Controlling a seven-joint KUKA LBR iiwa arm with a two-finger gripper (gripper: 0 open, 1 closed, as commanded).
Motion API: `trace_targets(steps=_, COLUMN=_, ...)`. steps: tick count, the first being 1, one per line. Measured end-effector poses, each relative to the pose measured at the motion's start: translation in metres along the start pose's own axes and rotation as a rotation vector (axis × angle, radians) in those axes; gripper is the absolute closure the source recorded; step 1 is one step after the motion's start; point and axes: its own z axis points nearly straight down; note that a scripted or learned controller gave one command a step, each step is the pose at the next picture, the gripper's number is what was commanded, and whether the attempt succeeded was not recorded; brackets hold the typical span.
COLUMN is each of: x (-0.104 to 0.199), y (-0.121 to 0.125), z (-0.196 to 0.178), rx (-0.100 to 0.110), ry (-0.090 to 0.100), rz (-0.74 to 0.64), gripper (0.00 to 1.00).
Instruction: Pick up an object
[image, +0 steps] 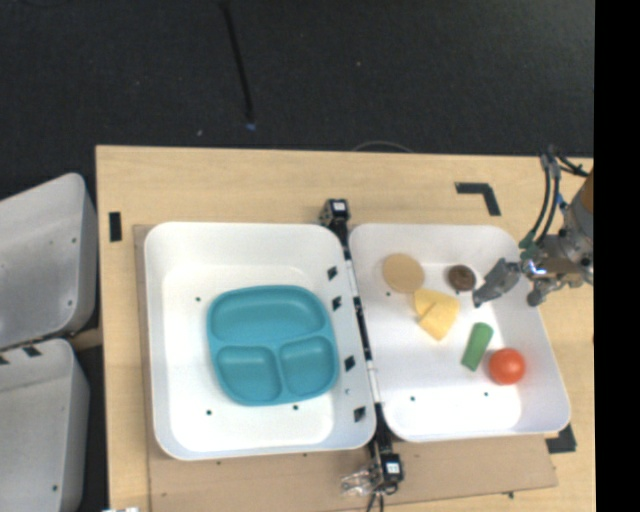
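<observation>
**Operator:** Claw status?

**Inspector:** Gripper (520, 283) sits at the right edge of your frame, over the upper right part of the right bin (440, 420). You can see two grey fingers spread apart, one (493, 283) angled out toward the left, the other nearer the bin's right rim. Nothing lies between them.

**Operator:** Where are the objects?

**Inspector:** All in the right bin. You have a tan round disc (403, 271) at upper left of that bin, and a small brown round piece (461, 278) just right of it, close to the left finger. Below those lies a yellow cheese wedge (437, 314). A green cylinder (477, 345) lies tilted to the lower right of the wedge, and a red tomato-like ball (506, 366) sits just beside the cylinder's lower end.

**Operator:** And the other side?

**Inspector:** Left bin (180, 420) holds a teal divided plate (271, 343), three compartments, resting flat near the centre. Both bins stand on a light wooden bench (250, 185).
</observation>
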Motion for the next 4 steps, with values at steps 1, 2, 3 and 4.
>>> trace_targets(steps=1, x=0.0, y=0.002, z=-0.005, rx=-0.01, ry=-0.003, rz=-0.002, gripper=0.0)
trace_targets(steps=2, x=0.006, y=-0.001, z=0.054, rx=-0.006, ry=-0.002, rz=0.0, gripper=0.0)
trace_targets(steps=3, x=0.009, y=-0.007, z=0.114, rx=-0.005, ry=-0.002, rz=0.001, gripper=0.0)
trace_targets(steps=4, x=0.014, y=-0.01, z=0.174, rx=-0.005, ry=-0.002, rz=0.003, gripper=0.0)
